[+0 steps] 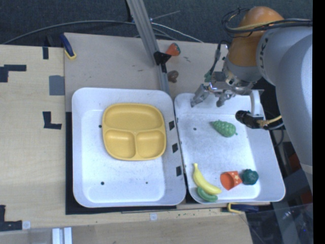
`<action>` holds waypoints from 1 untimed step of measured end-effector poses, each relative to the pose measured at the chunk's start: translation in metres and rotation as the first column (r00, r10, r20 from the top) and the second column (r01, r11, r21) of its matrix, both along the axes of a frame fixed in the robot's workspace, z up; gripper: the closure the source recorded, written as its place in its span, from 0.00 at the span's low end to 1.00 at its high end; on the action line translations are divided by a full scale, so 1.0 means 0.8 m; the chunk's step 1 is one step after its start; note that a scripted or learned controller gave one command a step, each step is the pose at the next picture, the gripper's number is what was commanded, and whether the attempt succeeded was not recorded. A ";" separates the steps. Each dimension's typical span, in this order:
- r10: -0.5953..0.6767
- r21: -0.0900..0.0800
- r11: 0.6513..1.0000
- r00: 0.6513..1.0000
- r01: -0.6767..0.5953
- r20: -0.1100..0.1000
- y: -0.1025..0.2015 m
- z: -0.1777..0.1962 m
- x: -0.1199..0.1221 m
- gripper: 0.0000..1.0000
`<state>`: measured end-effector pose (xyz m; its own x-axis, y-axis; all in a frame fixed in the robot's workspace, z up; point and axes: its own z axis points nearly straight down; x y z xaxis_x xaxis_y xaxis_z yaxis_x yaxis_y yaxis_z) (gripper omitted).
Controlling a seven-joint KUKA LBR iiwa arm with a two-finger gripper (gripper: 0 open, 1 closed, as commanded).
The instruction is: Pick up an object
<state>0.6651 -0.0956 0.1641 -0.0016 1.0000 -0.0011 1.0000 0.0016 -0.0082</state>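
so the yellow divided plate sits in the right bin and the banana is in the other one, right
Not quite. The camera view shows the yellow three-compartment plastic plate in the left white bin. The yellow toy banana does lie in the other one, the right white bin.

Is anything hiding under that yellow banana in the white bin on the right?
A green object pokes out from beneath the banana's lower end in the right bin. The banana covers part of it, so I cannot tell what it is.

You see smooth, matt yellow plastic on the tray (134, 131), speckled white plastic bins (89, 187), a glossy banana (204, 180), and a pale wood-look bench (30, 166).
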 end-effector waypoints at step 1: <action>0.000 0.000 1.000 1.000 0.000 0.001 -0.005 -0.078 0.005 0.00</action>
<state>0.6688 -0.0997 0.1018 -0.0016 1.0000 -0.0011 1.0000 0.0016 -0.0073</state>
